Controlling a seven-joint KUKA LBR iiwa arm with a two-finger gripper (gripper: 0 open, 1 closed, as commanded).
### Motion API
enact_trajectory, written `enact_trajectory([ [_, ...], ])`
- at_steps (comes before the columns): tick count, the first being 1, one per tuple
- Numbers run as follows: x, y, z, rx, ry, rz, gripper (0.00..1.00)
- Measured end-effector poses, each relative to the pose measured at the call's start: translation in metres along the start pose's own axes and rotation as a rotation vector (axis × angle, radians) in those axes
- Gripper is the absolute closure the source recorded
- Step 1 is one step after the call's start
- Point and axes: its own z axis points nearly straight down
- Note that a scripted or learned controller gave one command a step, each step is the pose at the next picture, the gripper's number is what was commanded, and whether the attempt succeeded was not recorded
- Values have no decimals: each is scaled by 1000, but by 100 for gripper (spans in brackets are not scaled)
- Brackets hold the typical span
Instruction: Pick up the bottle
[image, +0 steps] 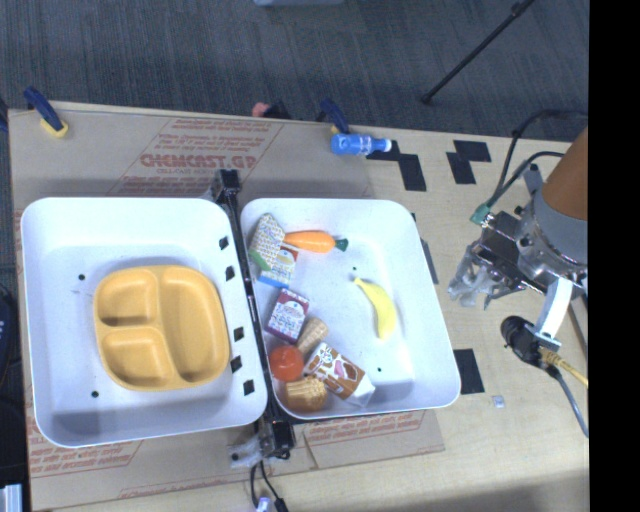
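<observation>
A small blue bottle (358, 145) lies on its side on the cardboard beyond the far edge of the right bin (425, 340), outside both bins. My gripper (478, 284) hangs over the bench to the right of the right bin, well apart from the bottle. Its pale fingers (464, 282) point down and left, stand open, and hold nothing.
The right bin holds a carrot (312, 241), a banana (378, 306), a striped packet (267, 238), small cartons (287, 315), a tomato (286, 362) and a bread piece (304, 394). A yellow divided plate (160, 326) sits in the left bin (45, 400). Blue clamps (334, 115) grip the far bench edge.
</observation>
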Motion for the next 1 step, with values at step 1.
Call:
enact_trajectory([
  [1, 1, -1, 10, 3, 1, 320, 100],
])
